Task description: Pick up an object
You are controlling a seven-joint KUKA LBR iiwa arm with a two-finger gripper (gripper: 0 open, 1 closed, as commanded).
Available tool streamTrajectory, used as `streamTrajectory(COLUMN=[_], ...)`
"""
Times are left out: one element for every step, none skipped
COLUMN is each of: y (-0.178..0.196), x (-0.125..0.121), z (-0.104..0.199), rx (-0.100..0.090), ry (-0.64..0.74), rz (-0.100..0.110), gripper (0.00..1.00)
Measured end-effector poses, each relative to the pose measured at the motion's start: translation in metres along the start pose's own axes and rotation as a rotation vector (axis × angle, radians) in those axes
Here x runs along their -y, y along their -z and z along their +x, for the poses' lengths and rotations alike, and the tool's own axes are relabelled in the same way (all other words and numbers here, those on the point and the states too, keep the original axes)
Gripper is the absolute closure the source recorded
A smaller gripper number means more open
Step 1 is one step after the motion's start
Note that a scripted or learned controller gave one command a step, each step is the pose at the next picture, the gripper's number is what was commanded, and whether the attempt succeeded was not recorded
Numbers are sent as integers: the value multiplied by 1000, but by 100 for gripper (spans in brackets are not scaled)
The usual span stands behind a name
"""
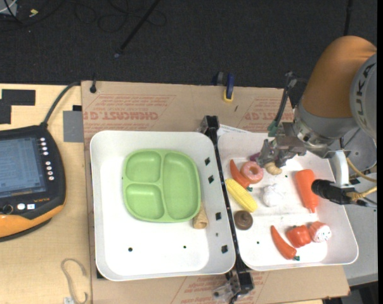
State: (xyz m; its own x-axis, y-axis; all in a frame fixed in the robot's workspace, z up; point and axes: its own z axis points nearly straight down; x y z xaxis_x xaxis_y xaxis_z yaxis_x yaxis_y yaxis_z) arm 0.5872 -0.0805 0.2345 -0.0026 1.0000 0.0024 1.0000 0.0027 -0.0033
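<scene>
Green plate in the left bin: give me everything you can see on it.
The green plate is a pale green, smooth, plastic-looking tray with rounded corners and three compartments. It lies flat in the left bin, slightly rotated, toward the upper middle. A small tan cone-shaped piece sits against its lower right corner.

The arm (pixel 359 100) was built of smooth grey housings with rounded, cast-looking surfaces. A broad orange band (pixel 337 75), glossy and domed, wrapped the segment above the wrist. Below it the wrist narrowed into a darker grey metal block with small fittings. The pincer (pixel 272 158) was dark grey and compact, its details too small to make out. A thin dark cable (pixel 281 109) ran along the wrist, and a black cylindrical fitting (pixel 331 190) with yellowish wires (pixel 359 195) sat near the lower housing.
</scene>
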Motion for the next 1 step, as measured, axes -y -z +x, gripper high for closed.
streamTrajectory(y=[-18], x=[-8], z=[18], rx=[2], ry=[-3], rz=[1], gripper=[100])
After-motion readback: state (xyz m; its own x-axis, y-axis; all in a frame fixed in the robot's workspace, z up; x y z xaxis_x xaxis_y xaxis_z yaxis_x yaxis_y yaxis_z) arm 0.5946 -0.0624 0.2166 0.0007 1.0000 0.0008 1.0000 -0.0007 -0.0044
